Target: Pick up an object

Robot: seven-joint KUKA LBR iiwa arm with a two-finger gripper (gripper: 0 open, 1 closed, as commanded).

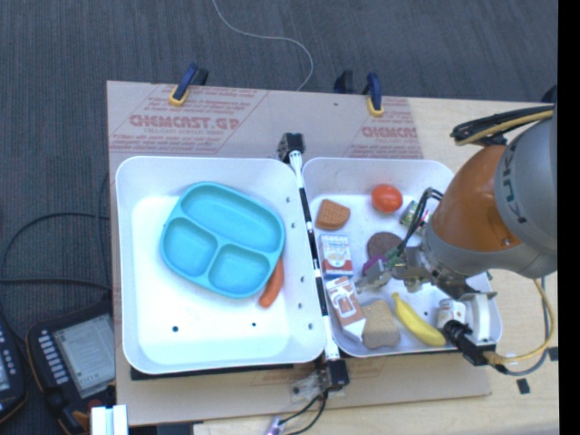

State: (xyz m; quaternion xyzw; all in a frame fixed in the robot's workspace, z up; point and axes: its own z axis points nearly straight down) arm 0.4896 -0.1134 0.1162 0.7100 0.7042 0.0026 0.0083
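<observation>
My gripper (379, 274) hangs low in the right bin (435, 172), in its middle, just below a brown round piece (384, 243); something purple shows at its tip. Around it lie a red tomato (387, 198), an orange-brown cookie (333, 214), two red and white packets (335, 254) (344, 302), a tan bread-like chunk (381, 326) and a yellow banana (417, 323). The grey arm with its orange band (471, 211) covers the bin's right side.
The left bin (145, 333) holds a blue divided plate (222, 239) and an orange carrot-like stick (272, 286) by its right edge. A black and white bar (306, 234) runs along the divide between the bins. Clamps (373, 96) stand at the board's far edge.
</observation>
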